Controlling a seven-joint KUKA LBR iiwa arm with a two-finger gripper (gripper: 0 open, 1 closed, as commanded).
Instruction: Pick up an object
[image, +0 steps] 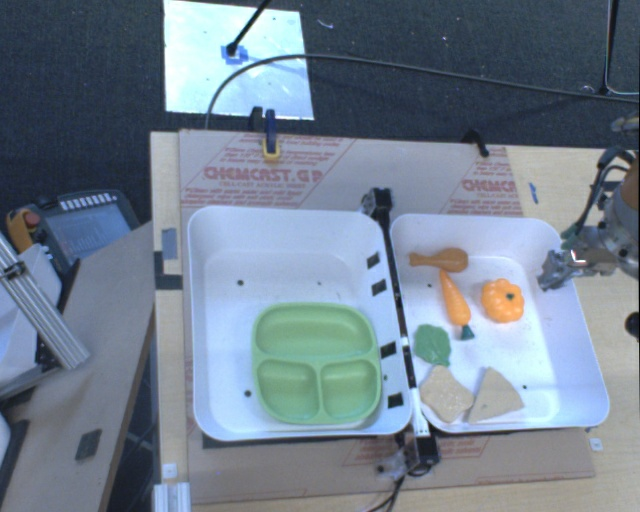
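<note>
Right bin (578, 330), shallow white plastic with rounded corners, held six items. Drumstick (440, 260): smooth brown toy, at the far side, long axis left to right, bulbous end to the right. Carrot (455, 300): slim orange cone just near of the drumstick, long axis running far to near, green stub at its near end. Pumpkin (503, 301): squat, ribbed, glossy orange, right of the carrot and apart from it. Leaf (433, 344): flat, dark green, crinkled edge, beside the carrot's near end. Bread (446, 393): pale tan, rough-looking slab at the near left corner. Wedge (494, 395): beige triangle just right of the bread, its point toward the far side.

Left bin (215, 300), same make, held one tray (317, 362): matte light green, rounded, three compartments.

My gripper (556, 272), grey metal, hung at the right bin's far right rim, well clear of every item. Whether it was clenched or released I could not tell.
</note>
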